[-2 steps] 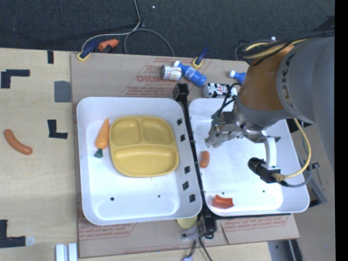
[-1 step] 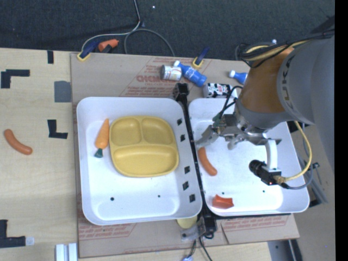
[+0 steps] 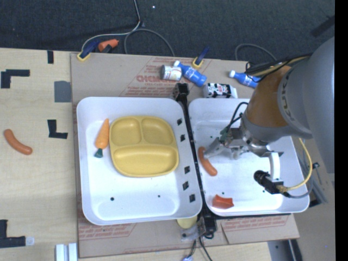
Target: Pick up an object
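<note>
Over right bin (image 3: 247, 200), tool (image 3: 217, 145) near sausage (image 3: 206, 162)

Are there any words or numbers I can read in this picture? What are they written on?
Red printing on the cardboard sheet under the bins: too blurred and partly covered to read.
Label on the small white bottle: too small to read.
Black-and-white pattern on the little box: too blurred to read.
Nothing here can be read clearly.
</note>
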Robot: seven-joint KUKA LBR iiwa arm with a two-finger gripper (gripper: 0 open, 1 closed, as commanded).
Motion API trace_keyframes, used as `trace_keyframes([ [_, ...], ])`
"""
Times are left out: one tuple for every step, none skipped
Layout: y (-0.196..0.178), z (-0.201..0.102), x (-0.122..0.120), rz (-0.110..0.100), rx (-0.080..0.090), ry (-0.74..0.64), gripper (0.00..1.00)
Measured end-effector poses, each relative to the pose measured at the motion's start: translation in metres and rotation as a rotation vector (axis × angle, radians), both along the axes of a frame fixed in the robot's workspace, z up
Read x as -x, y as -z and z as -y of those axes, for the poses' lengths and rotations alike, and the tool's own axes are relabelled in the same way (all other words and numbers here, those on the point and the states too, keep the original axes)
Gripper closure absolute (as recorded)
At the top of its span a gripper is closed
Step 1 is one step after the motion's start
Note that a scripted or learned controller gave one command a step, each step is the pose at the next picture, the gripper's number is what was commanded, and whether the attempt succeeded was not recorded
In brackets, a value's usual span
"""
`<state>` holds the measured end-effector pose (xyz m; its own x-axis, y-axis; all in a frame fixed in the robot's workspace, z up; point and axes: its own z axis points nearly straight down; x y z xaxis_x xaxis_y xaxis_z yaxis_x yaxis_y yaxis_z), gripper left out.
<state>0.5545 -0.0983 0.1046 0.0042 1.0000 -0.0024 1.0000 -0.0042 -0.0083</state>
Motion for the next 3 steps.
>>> trace_keyframes([
  [0.019, 0.001, 0.034, 0.016, 0.000, -0.005, 0.00],
  [-0.045, 0.068, 0.067, 0.011, 0.002, 0.002, 0.00],
  [0.007, 0.008, 0.001, 0.009, -0.002, -0.012, 0.00],
])
